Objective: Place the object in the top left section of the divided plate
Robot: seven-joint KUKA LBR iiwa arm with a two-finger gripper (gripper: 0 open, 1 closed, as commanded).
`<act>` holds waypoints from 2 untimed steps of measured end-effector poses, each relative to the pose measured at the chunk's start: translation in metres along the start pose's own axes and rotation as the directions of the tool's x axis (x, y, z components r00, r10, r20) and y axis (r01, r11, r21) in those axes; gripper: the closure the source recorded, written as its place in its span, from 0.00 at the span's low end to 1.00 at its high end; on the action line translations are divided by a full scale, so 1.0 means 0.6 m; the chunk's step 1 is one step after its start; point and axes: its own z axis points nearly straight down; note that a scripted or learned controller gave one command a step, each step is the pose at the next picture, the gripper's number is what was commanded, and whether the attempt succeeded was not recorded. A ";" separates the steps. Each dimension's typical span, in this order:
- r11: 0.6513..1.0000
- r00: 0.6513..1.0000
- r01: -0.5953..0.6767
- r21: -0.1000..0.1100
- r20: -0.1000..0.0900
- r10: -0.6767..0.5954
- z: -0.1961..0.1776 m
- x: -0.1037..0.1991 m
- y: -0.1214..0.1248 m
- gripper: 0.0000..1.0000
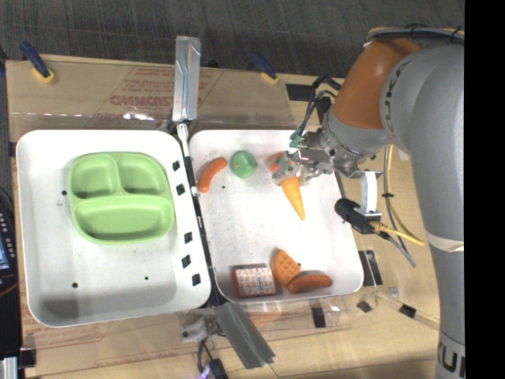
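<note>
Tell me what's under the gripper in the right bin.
A carrot lies under the gripper, its tip pointing toward the bin's near side. Its thick end and a small red piece are partly covered.

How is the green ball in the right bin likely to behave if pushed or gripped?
The green ball looks round, so a nudge would probably send it rolling across the right bin. Its smooth curve may slip from a pinch. It is small, probably light.

Bare white floor runs between the orange sausage point(211, 173) and the divided plate point(121, 195). A raised divider point(192, 212) separates the bins.
</note>
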 end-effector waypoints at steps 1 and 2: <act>1.000 1.000 0.031 0.000 -0.001 -0.031 0.180 0.102 -0.138 1.00; 0.993 0.993 0.118 -0.002 0.000 -0.118 0.178 0.063 -0.020 1.00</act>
